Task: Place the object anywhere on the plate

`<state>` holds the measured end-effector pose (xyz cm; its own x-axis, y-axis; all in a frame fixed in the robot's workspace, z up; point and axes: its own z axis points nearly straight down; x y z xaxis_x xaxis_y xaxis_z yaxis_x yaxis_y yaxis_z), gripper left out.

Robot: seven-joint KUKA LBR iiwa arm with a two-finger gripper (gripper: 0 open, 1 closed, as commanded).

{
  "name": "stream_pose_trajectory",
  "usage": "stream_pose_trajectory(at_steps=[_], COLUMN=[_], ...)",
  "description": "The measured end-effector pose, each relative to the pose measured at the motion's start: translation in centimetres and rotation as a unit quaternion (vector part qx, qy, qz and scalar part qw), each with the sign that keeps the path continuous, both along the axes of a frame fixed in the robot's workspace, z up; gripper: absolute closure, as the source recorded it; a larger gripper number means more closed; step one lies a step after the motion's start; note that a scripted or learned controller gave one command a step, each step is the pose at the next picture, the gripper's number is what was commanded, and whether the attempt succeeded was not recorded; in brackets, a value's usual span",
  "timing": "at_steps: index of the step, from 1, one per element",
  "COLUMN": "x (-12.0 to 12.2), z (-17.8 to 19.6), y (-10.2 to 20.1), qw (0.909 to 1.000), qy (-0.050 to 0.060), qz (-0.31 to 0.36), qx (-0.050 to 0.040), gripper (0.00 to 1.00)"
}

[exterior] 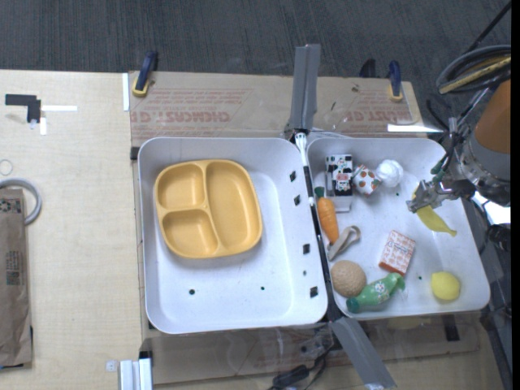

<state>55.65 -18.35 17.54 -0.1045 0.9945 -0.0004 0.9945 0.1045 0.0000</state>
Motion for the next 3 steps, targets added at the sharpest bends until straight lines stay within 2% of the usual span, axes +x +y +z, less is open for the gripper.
stream_pose_trajectory(at_steps=[1,2,3], x=[0.0,0.0,-1.0], z=[0.0,0.8,8.0], y=[0.0,-0.1,-1.0], qw=[1.0,1.0,0.9964], qy=[0.0,0.0,0.0], qz=[0.0,0.0,-0.085], qx=[-0.0001,-0.0004,-0.0011], gripper=[0.0,1.0,1.0])
